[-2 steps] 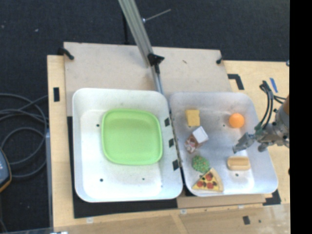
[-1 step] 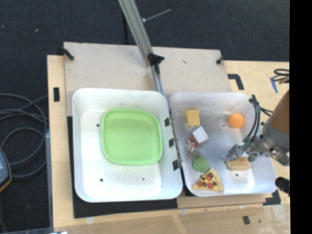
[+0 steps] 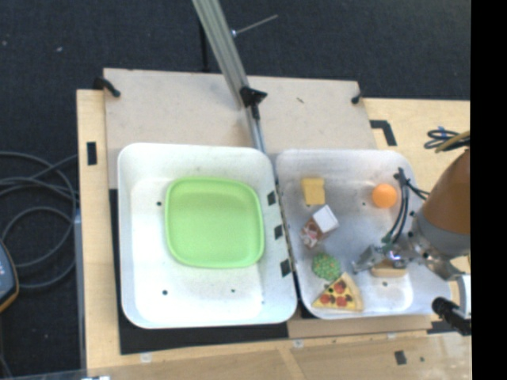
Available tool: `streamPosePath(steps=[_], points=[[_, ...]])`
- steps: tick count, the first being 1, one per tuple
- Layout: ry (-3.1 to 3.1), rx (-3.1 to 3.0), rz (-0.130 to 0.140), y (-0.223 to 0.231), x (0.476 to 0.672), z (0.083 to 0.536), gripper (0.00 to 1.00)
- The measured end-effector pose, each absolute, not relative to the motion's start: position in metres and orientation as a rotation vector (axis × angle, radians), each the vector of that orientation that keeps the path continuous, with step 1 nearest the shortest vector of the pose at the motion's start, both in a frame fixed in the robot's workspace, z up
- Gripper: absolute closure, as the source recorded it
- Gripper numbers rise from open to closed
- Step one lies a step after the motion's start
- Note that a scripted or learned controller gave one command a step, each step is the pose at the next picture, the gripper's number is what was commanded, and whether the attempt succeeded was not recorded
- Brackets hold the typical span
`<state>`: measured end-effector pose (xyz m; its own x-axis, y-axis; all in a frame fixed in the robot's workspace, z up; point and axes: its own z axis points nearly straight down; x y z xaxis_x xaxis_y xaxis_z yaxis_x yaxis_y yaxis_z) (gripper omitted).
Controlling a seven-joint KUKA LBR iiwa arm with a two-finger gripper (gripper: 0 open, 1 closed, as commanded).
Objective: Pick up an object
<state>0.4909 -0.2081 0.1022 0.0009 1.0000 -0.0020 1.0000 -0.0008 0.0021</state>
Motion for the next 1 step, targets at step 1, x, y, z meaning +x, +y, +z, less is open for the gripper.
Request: streamPosePath(steps=[1], points=[[2.216,2.22,0.004,-0.2085,0.4918,0.1141,1.0]])
